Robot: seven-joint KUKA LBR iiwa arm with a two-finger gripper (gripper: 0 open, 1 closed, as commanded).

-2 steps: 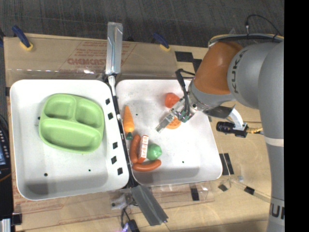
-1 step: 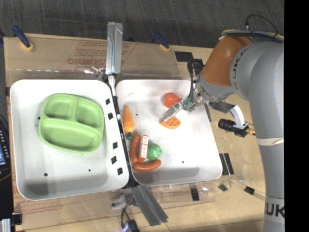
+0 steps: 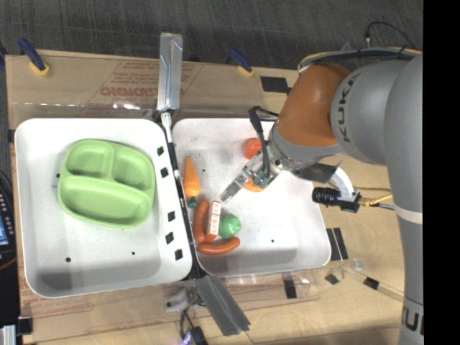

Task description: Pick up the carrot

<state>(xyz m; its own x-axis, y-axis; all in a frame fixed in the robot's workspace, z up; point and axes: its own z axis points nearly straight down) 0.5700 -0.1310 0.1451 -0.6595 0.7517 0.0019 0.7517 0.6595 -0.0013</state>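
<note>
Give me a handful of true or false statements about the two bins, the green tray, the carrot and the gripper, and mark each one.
1. The green tray lies in the left bin. True.
2. The carrot lies in the left bin beside the tray. False: it lies in the right bin, close to the wall between the bins.
3. The gripper is over the right bin. True.
4. The gripper has the carrot between its fingers. False: the carrot lies apart from it on the bin floor.
5. A sausage lies in the right bin, nearer the front than the carrot. True.
</note>
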